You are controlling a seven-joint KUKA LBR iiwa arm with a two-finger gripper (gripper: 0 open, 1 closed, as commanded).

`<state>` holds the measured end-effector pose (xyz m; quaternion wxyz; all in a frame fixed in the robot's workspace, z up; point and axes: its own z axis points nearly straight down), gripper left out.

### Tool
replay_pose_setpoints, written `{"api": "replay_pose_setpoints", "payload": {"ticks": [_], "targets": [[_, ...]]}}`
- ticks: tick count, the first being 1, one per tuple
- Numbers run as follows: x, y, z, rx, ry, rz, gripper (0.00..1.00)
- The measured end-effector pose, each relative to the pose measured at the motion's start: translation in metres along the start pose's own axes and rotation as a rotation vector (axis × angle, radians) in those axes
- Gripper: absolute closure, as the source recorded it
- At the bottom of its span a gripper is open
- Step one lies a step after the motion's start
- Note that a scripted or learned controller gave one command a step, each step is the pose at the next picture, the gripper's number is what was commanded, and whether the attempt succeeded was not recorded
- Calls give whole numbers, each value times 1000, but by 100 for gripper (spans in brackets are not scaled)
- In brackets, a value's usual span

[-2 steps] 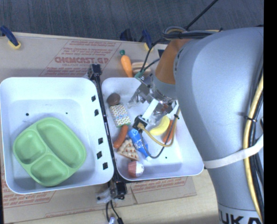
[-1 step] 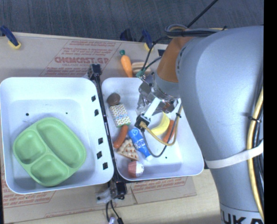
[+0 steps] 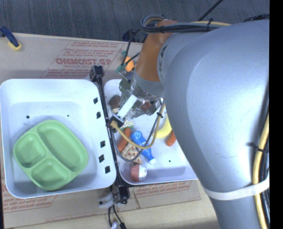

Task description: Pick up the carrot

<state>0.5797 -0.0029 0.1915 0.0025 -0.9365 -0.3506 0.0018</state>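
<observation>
In the right bin [image 3: 179,168], an orange piece that looks like the carrot [image 3: 171,139] pokes out from under the arm, next to a yellow item [image 3: 165,126]. The rest of it is hidden by the grey arm. My gripper [image 3: 142,107] hangs low over the far left part of that bin, left of and beyond the orange piece. The wrist and its fittings cover the gripper's tips, and I see nothing held.
A blue bottle-like toy [image 3: 140,144], a waffle-patterned piece [image 3: 129,151], a reddish stick [image 3: 125,133], a red and white item [image 3: 138,171] and a brown item [image 3: 115,100] lie in the right bin. The left bin [image 3: 17,92] holds a green divided plate [image 3: 51,154].
</observation>
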Motion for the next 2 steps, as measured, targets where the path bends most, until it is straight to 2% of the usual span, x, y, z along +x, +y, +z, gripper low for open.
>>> {"api": "replay_pose_setpoints", "payload": {"ticks": [1, 2], "targets": [[11, 44, -171, -3, 1, -78, 100], [12, -17, -63, 0, -3, -145, 100]]}}
